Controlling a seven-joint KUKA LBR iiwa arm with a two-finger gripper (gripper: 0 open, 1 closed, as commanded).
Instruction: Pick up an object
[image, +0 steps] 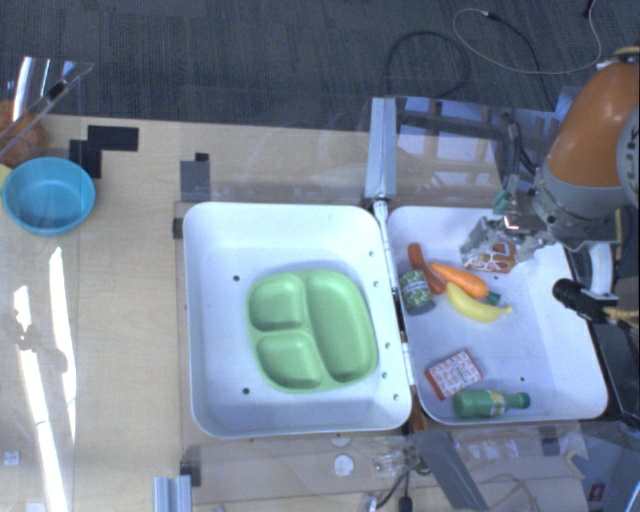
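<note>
The right bin (565, 345) holds several objects. A crinkled silver and orange snack packet (488, 252) lies near its far edge. My gripper (512, 218) hangs right above the packet's far right corner, under the orange-banded wrist. An orange carrot (460, 277) and a yellow banana (476, 306) lie just in front of the packet. Left of them are a small green can (415, 291) and a red sausage-shaped piece (416, 256). Near the front edge sit a red box (454, 372) and a green bottle (488, 402) on its side.
The left bin (220, 260) carries a green divided plate (312, 328). A blue bowl (48, 195) stands on the bench at far left. A metal frame (380, 150) rises behind the bins' divide. The right half of the right bin is bare floor.
</note>
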